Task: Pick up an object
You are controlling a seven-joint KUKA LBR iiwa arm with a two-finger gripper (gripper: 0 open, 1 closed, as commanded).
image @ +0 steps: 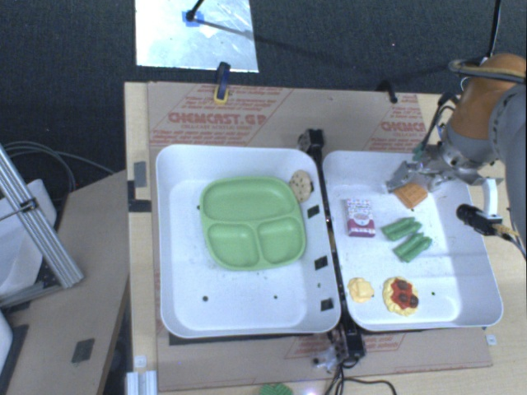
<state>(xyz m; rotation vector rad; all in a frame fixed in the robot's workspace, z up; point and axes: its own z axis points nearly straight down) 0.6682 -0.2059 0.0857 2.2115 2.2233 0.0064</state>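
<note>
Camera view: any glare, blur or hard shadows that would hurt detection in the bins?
Camera view: lighting is even over both bins, with soft shadows beside the green beans and the green tray. The silver sheet beyond the bench shows bright glare. The gripper looks slightly soft and low in detail. The small cookie and pizza slice stay legible.

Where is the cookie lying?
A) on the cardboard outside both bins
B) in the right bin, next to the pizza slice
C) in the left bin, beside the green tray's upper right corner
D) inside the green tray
C: the cookie rests on the left bin floor just off the green tray.
</note>
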